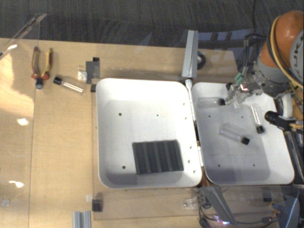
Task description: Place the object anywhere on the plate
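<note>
Overhead, ribbed dark rectangular plate (157, 156) in glossy white left bin (142, 94); clear vials (233, 134) rightward; finger state unclear.

The scene is being lit brightly and fairly evenly from above. Glare patches are being thrown across the left of the worktop (57, 141), and the white bins (142, 103) are being nearly washed out. Soft shadows are being cast along their near walls. Fine detail is being softened throughout.
</note>
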`<action>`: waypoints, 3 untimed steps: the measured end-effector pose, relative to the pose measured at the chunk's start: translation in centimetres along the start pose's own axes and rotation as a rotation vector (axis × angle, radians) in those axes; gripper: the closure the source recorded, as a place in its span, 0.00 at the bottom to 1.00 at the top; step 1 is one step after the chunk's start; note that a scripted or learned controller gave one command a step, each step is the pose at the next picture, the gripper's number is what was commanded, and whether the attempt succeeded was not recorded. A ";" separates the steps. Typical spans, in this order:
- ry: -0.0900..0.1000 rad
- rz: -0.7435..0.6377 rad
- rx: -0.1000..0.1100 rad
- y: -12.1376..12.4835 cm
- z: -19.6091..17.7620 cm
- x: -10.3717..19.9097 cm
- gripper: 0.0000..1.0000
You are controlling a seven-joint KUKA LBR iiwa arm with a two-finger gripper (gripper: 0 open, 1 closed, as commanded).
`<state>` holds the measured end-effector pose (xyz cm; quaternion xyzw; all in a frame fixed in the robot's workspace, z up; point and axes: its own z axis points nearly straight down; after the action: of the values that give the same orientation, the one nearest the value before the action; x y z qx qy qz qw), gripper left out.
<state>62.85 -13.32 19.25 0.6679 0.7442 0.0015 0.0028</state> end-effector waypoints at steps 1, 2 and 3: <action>0.001 0.108 0.000 2.5 -3.7 8.2 1.00; 0.001 0.393 0.004 5.4 -0.7 12.5 1.00; 0.002 0.456 0.005 6.4 0.8 22.3 1.00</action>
<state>66.84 9.55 18.46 0.8189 0.5739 0.0009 -0.0001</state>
